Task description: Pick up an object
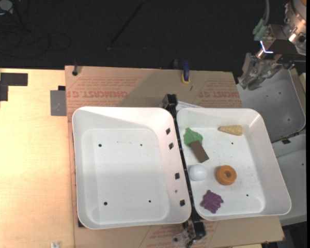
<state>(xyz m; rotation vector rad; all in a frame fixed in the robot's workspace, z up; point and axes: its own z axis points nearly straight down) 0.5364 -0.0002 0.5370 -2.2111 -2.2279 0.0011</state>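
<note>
The right bin [266, 138] holds several small objects: a tan cone-shaped piece [231, 130] near its far side, a green piece [192, 136] joined to a brown block [199, 151], a white ball [198, 172], an orange ring like a doughnut [226, 175] and a purple bunch of grapes [212, 201]. My gripper [254, 77] hangs well above and behind the right bin's far right corner, over the grey plate, far from every object. Nothing shows between its fingers.
The left bin [82, 133] lies beside the right one, joined along a black clipped seam [175, 154]. Both rest on brown cardboard [119, 89]. A wooden bench top [26, 154] stretches to the left; a grey metal plate [284, 102] lies at the right.
</note>
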